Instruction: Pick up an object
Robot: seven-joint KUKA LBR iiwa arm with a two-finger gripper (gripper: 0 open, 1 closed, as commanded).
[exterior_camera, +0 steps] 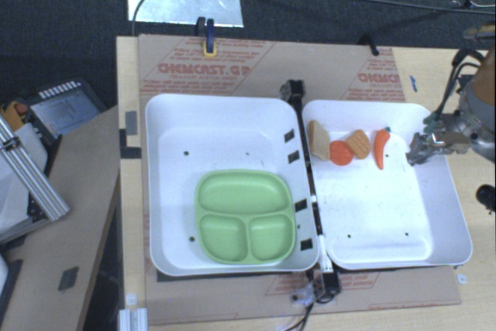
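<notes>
In the right bin, near its far wall, lie several small items in a row: a tan wedge, a red round piece, a tan brown piece and an orange-red carrot-like piece. My gripper hangs over the right bin's right side, a short way right of the carrot-like piece, with nothing seen in it. The grey arm reaches in from the right edge.
The left bin holds a green three-compartment plate toward its front. A black divider strip runs between the bins. Cables cross the dark floor at the back, and a side table stands at the left.
</notes>
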